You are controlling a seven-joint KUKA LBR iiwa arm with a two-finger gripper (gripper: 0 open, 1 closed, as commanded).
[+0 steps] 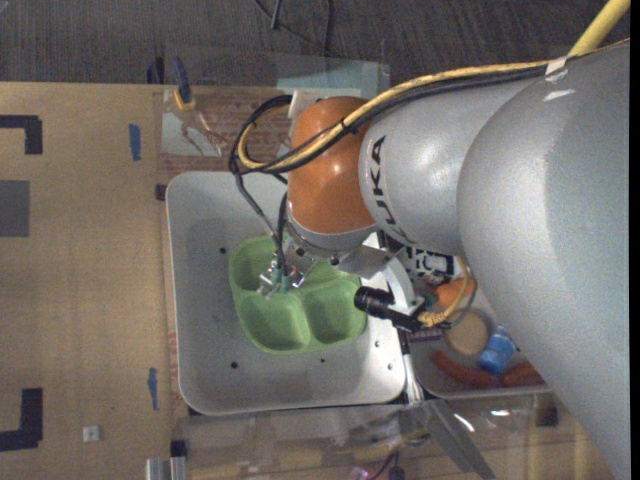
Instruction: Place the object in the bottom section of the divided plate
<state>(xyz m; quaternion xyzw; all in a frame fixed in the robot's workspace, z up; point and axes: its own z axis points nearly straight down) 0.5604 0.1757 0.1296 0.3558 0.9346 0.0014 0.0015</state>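
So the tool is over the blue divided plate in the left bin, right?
Not quite: the camera view shows the divided plate is green, not blue. The rest holds: the tool is over it, in the left bin.

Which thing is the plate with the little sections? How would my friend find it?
Look at the big white bin in the middle of the picture. Inside it, right under the arm's orange band, sits the divided plate. It is the one bright green thing there, with rounded compartments, unlike the sausages and blue item in the other bin.
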